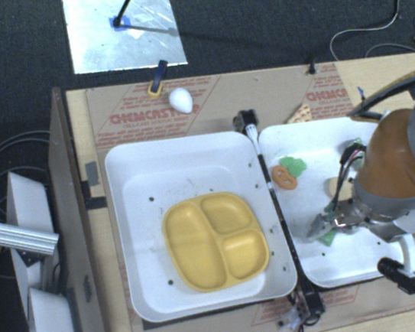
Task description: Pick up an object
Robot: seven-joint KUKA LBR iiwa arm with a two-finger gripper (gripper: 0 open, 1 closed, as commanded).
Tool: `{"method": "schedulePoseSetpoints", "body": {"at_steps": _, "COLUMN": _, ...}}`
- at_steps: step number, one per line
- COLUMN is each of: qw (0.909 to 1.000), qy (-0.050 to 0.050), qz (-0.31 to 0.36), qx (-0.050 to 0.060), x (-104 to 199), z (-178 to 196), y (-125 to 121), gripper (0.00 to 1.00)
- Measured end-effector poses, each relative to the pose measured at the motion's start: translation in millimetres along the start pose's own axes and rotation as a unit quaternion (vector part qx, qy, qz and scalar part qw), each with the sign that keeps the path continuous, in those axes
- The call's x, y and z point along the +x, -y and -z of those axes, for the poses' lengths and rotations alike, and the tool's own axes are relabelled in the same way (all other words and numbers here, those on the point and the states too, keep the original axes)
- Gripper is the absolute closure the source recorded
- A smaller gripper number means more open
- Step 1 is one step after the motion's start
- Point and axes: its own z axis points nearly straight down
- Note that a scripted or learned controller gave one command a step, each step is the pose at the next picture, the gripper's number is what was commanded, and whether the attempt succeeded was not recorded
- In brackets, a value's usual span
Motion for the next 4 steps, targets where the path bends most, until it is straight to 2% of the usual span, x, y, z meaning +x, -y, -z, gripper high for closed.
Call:
{"method": "schedulePoseSetpoints", "body": {"at_steps": 1, "qw": 1.0000, "qy": 0.000, "qz": 0.001, "qx": -0.003, "x": 1.2, "z": 11.8, "y": -2.6, "gripper": 1.00}}
{"method": "schedulePoseSetpoints", "body": {"at_steps": 2, "qw": 1.0000, "qy": 0.000, "qz": 0.001, "qx": -0.002, "x": 1.2, "z": 11.4, "y": -2.4, "gripper": 0.00}}
{"method": "schedulePoseSetpoints", "body": {"at_steps": 3, "qw": 1.0000, "qy": 0.002, "qz": 0.002, "qx": -0.005, "x": -22.4, "z": 1.0, "y": -73.1, "gripper": 0.00}}
{"method": "schedulePoseSetpoints", "body": {"at_steps": 4, "qw": 1.0000, "qy": 0.000, "qz": 0.003, "qx": 0.000, "x": 11.6, "z": -0.1, "y": -46.0, "gripper": 0.00}}
